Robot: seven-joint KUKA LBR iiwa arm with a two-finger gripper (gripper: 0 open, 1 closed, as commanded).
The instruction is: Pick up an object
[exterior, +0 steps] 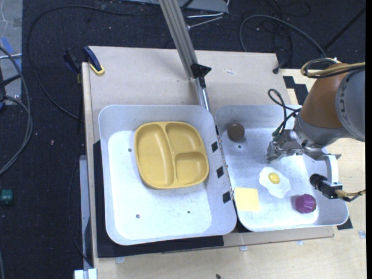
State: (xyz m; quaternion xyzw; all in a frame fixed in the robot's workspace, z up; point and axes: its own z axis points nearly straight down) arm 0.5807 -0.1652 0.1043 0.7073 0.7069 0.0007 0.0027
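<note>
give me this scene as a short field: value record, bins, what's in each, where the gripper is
left bin: shallow white bin holding a yellow plastic plate with three compartments
right bin: shallow white bin holding four items
right bin items: small brown round object near the back; fried egg toy, white with yellow yolk; flat pale yellow square slice at the front; purple round object in the front right corner
gripper: two-finger gripper over the right bin, just behind the egg
held: nothing seen between the fingers

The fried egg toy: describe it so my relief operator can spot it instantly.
Look in the right bin, below the gripper. The fried egg lies between a yellow cheese square and a purple ball. It alone is white with a round yellow centre.
</note>
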